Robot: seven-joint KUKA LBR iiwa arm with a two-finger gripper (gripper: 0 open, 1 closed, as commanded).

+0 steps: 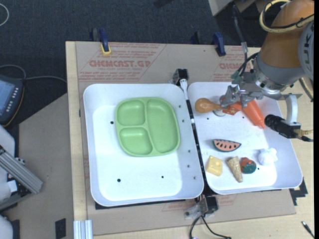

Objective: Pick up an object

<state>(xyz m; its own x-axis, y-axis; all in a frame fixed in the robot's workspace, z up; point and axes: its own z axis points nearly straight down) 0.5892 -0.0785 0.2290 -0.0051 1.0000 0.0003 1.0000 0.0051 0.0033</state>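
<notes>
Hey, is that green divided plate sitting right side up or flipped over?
Right side up. The green plate lies flat in the left bin with its three compartments facing upward, nothing in them.

The only readable text is printed in red on the brown protective sheet (149,59) that covers the surface behind the two bins. On the left part it reads "CHEMCAST" followed by letters that look like "G.P", with a line of smaller red print under it that is too small to read. On the right part the same red print starts again, but the arm hides most of it.
</notes>
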